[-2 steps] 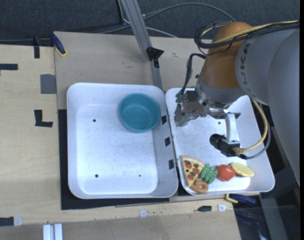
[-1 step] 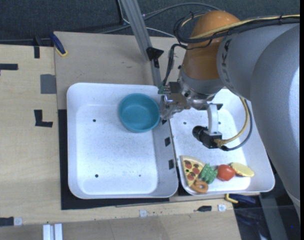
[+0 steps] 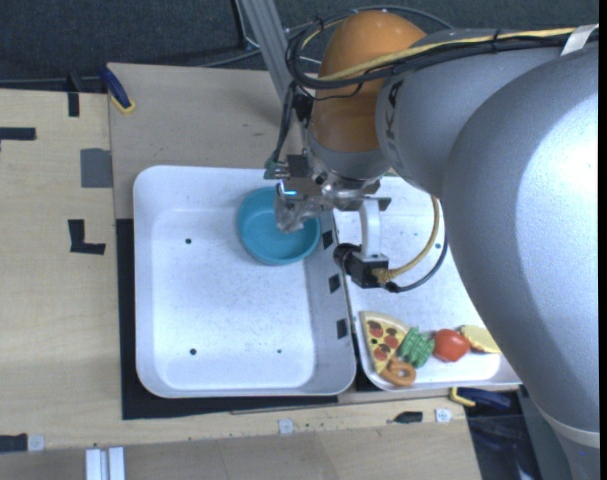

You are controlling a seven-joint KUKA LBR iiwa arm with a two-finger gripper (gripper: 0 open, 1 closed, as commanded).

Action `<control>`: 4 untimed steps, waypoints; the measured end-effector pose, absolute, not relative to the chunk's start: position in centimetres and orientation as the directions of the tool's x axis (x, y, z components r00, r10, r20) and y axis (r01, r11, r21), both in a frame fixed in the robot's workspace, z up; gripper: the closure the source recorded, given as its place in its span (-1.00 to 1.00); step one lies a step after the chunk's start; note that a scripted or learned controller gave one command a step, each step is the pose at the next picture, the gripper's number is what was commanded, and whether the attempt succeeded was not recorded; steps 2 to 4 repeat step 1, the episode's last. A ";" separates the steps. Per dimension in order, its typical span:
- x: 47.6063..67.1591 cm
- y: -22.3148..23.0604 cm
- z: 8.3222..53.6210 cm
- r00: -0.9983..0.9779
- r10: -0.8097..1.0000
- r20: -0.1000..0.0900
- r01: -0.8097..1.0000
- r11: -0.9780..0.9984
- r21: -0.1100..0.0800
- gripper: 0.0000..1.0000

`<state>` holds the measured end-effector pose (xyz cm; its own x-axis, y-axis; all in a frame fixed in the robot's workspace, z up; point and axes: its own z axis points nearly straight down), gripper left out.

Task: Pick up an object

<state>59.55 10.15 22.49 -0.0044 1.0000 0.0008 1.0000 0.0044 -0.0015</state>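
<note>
A blue bowl [image 3: 271, 232] lies in the left white bin [image 3: 223, 358], near its far right corner. My gripper [image 3: 291, 211] reaches down onto the bowl's right part, with dark fingers at the rim and inside of the bowl. Whether the bowl is between the fingers is hidden by the wrist. The grey arm with its orange band [image 3: 361, 78] covers most of the right bin. At the near end of the right bin [image 3: 483, 376] lie a pizza slice [image 3: 383, 340], a green item [image 3: 416, 346], a red tomato [image 3: 450, 344] and a yellow piece [image 3: 480, 339].
The left bin's floor shows a few small dark dots. A black divider strip [image 3: 335, 283] runs between the bins. The wooden bench [image 3: 43, 298] extends to the left with dark tape marks. A yellow cable [image 3: 423, 258] loops beside the gripper.
</note>
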 end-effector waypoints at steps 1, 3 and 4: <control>59.6 9.9 22.5 -0.001 1.000 0.000 1.000 0.001 -0.001 -1.00; 59.6 9.9 22.5 -0.001 1.000 0.000 1.000 0.001 -0.001 -1.00; 59.6 9.9 22.5 -0.001 1.000 0.000 1.000 0.001 -0.001 -1.00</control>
